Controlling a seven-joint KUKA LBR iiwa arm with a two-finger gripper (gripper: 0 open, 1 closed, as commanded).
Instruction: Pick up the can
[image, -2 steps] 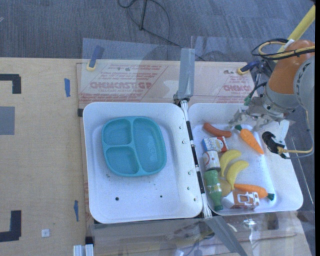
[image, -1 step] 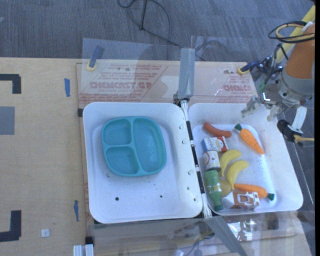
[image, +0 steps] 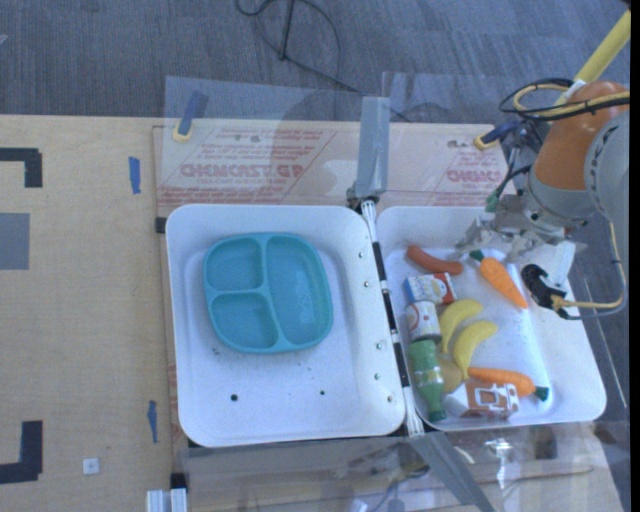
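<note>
The can (image: 423, 322) lies in the right bin (image: 575, 350) beside the bananas (image: 468, 335) — not picked up yet. The fingers (image: 500, 238) hang over the bin's far edge, well apart from the can — whether wide or narrow, nobody can tell. The reach and grab are left.

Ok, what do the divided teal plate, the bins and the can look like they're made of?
Teal plate: looks like moulded plastic, smooth with a soft sheen and rounded compartment walls. Bins: white, probably thin formed plastic or foam, matte and faintly speckled; hard to say which. Can: small cylinder lying on its side with a printed label; metal is likely, but the label hides most of the surface.
</note>
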